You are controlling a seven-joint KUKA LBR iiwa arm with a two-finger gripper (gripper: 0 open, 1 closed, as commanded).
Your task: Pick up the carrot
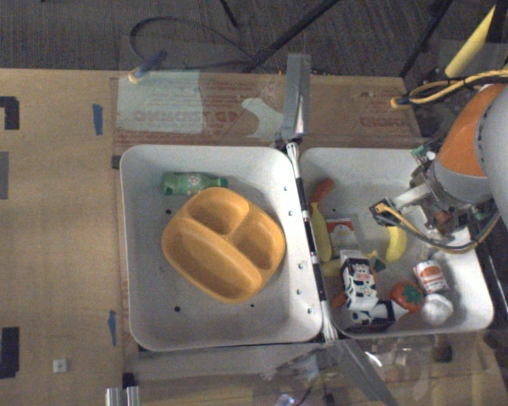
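Note:
The carrot [322,190] is a short orange-red piece lying at the top left of the right bin [474,315], close to the divider between the bins. My gripper [430,216] hangs over the right side of that bin, well to the right of the carrot and just above a small yellow banana [395,244]. The wrist and its cables hide the fingertips. Nothing shows as held.
The right bin also holds a long yellow piece [320,232], a small white and red box [343,230], a cow-patterned carton [360,288], a red fruit [404,295] and a white and red can [429,275]. In the left bin [144,252] lie a yellow divided plate [223,243] and a green bottle [192,182].

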